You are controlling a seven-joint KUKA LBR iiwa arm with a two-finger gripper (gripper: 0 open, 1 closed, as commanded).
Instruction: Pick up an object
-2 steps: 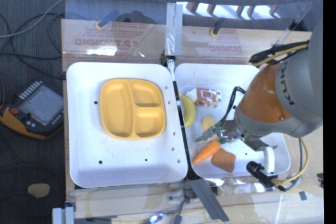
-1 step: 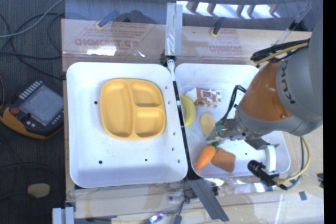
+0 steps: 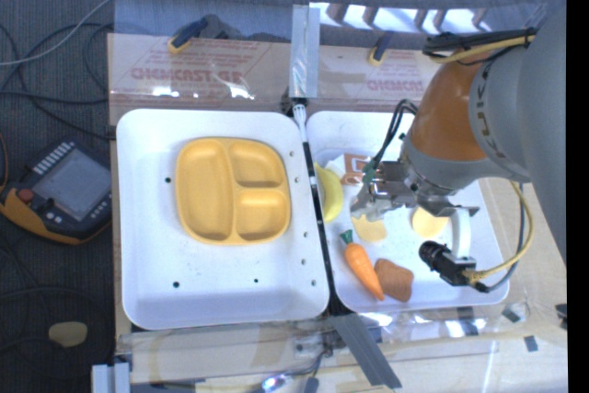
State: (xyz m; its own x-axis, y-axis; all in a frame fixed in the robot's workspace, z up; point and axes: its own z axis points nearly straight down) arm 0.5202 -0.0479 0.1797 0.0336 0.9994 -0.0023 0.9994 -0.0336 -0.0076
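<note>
My gripper hangs low in the right bin, near that bin's middle. Directly under and in front of it lies a pale yellow piece. A yellow banana-like item rests to its left against the bin's left wall. A small orange and white packet sits just behind the gripper. An orange carrot and a brown lump lie at the front. Another pale yellow round piece shows to the right, partly hidden by the wrist.
The left bin holds a yellow divided plate. The grey arm with its orange band covers the right bin's back right part. A black cable connector hangs over the bin's front right.
</note>
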